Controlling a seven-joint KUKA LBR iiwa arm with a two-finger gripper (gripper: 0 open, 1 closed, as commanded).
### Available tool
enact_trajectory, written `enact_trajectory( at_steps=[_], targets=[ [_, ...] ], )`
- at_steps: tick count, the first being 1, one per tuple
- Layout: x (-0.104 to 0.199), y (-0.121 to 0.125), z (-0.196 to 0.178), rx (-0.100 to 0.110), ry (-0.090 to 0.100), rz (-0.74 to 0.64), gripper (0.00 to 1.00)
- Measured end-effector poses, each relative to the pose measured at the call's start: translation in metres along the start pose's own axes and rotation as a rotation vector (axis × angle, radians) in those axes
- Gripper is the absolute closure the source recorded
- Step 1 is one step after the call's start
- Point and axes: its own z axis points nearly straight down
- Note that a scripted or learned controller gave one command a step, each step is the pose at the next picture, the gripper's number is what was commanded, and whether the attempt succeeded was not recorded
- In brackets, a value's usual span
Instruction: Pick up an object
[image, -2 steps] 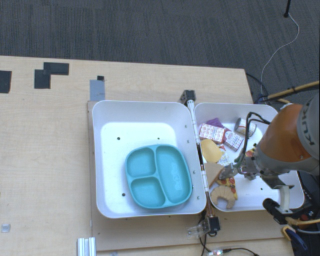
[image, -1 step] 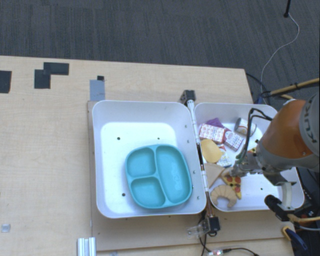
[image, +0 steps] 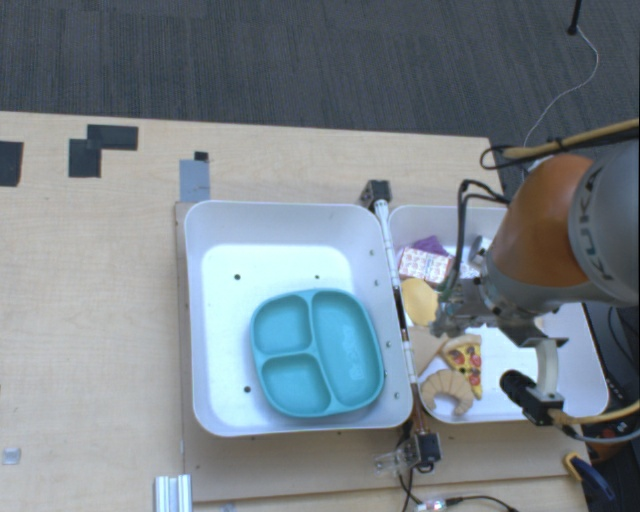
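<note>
Right now I see several candidate objects in the right bin (image: 596, 392): a yellow piece (image: 419, 300), a pizza slice toy (image: 464, 364), a croissant toy (image: 448, 391) and a purple-white packet (image: 426, 263). My tool (image: 452, 312) hangs just beside the yellow piece. A blue divided tray (image: 317, 352) lies in the left bin (image: 225, 250) on the tabletop (image: 90, 330).

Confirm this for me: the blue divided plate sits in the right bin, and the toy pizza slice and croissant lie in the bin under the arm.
Wrong on one point. The camera view shows the blue divided plate in the left bin, not the right one. The rest stands: the toy pizza slice and croissant lie in the right bin, under the arm.
</note>
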Motion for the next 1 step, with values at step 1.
enact_trajectory(
  at_steps=[1],
  targets=[
    [-0.0009,-0.0004,0.0004,0.001,-0.001,0.001,0.00]
  ],
)
